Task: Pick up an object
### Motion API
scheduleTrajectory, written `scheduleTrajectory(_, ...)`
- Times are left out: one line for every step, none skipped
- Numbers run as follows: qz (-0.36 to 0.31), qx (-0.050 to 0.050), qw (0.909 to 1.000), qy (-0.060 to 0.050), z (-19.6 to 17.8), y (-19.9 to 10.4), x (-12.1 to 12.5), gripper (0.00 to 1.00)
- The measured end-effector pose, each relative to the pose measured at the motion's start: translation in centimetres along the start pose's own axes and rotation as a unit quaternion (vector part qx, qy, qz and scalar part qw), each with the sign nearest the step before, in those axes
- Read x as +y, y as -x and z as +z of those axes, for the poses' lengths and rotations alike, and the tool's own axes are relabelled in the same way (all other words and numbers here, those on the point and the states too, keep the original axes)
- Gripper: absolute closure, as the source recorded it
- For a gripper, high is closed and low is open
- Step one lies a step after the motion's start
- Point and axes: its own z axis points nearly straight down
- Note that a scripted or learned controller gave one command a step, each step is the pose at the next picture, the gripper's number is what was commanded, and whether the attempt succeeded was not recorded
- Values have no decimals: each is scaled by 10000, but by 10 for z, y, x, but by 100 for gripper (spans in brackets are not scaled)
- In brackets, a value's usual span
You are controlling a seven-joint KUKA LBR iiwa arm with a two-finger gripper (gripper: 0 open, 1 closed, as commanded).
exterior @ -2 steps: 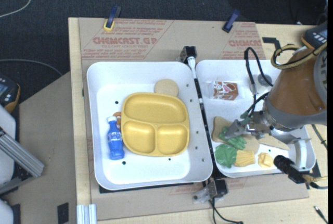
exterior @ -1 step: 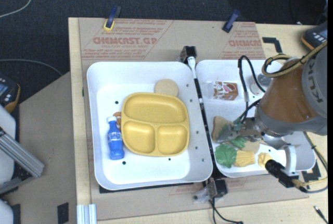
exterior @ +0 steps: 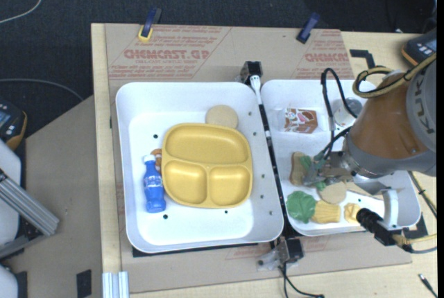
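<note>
Camera view — two white bins [exterior: 132,151], one yellow tray [exterior: 206,165], one blue bottle [exterior: 153,186]

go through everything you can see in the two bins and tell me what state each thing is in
yellow divided plate: flat in the left bin, right way up
blue bottle: lying beside the plate
round tan disc: flat, behind the plate
snack packet: flat in the right bin
green toy: resting near the bin's front
gripper: low over the right bin
</note>
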Motion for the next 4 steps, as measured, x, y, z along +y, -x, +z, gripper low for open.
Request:
scheduleTrajectory(-14, -7, 10000, -34, -58, 1, 11, 100)
scheduleTrajectory(-12, -7, 10000, -29, -117, 0, 5, 100)
scheduleTrajectory(-11, -3, 10000, -49, -125, 0, 5, 100)
scheduleTrajectory(-31, -2, 10000, -38, -134, -31, 54, 100)
